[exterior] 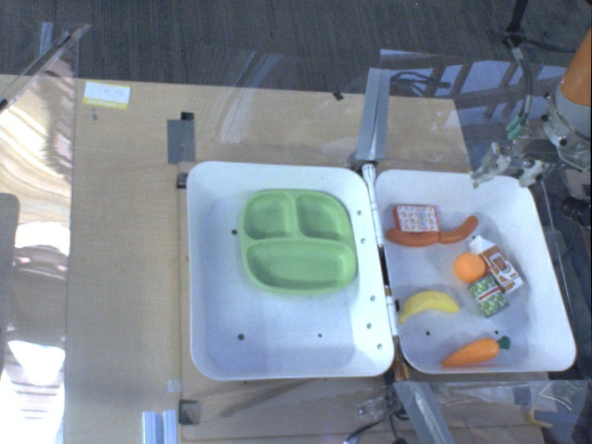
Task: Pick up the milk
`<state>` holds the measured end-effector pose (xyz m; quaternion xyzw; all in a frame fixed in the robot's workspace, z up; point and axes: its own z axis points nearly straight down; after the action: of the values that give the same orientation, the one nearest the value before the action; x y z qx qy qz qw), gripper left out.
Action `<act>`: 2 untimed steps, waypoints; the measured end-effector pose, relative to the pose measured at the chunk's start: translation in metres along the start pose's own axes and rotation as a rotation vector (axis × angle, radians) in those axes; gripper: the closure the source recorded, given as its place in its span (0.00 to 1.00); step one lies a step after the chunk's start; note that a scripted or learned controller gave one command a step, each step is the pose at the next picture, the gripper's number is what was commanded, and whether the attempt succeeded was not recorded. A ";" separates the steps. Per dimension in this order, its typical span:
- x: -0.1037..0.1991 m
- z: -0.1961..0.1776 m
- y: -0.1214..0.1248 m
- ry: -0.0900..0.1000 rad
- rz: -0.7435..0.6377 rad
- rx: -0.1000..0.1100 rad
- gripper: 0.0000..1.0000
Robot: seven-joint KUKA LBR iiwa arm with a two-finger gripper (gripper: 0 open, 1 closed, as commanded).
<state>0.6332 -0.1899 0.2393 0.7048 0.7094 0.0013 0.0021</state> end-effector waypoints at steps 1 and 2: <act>-0.016 0.135 -0.036 -0.004 0.013 -0.015 0.00; -0.009 0.143 -0.116 -0.013 -0.061 -0.025 0.00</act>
<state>0.5181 -0.1999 0.0953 0.6827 0.7306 0.0053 0.0156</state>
